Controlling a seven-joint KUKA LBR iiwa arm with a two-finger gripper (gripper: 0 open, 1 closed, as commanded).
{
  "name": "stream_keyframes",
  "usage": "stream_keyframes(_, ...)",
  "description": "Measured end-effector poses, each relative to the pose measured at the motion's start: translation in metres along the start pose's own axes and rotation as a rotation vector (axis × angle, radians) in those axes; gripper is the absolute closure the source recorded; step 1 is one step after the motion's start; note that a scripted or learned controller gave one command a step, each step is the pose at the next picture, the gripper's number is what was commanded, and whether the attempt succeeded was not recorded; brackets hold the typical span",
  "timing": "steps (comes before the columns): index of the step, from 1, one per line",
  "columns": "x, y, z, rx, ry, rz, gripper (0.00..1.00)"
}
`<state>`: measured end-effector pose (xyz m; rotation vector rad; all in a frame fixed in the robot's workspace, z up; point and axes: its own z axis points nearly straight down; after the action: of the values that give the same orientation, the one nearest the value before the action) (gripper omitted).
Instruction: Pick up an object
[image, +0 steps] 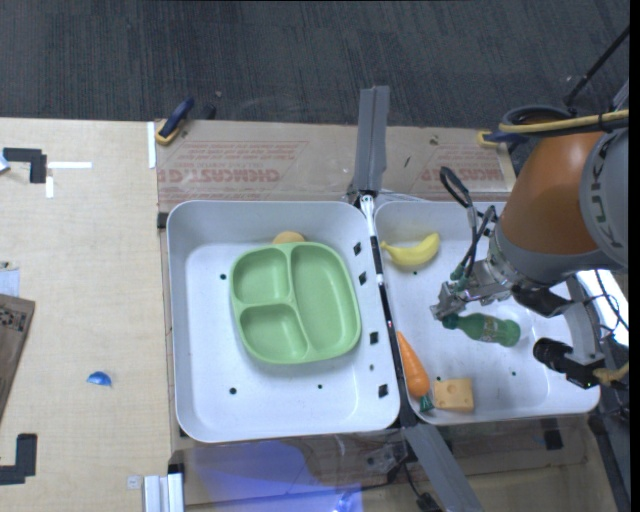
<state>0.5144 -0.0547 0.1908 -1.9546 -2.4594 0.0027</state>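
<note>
The arm (560, 195) reached in from the right over the right-hand bin (520, 395); its gripper (452, 305) hung low above the neck end of a green bottle (487, 328) lying on its side near the middle of that bin; whether the jaws were open or closed could not be told, and nothing was plainly seen between them. A banana (412, 250) lay near the bin's far left corner; a carrot (412, 366) lay along its left wall, with a yellow sponge-like block (454, 394) just beside it at the near edge. In the left-hand bin (200, 380) sat a green divided plate (296, 301), with a small orange thing (288, 238) peeping out behind its far rim; both bins stood side by side on the worktop (80, 300).
</note>
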Motion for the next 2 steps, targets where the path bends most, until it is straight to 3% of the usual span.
stream_keyframes(1,-0.04,-0.047,0.1,-0.001,0.001,-0.222,1.0)
stream_keyframes(2,-0.032,-0.011,0.0,0.0,0.0,0.112,1.0)
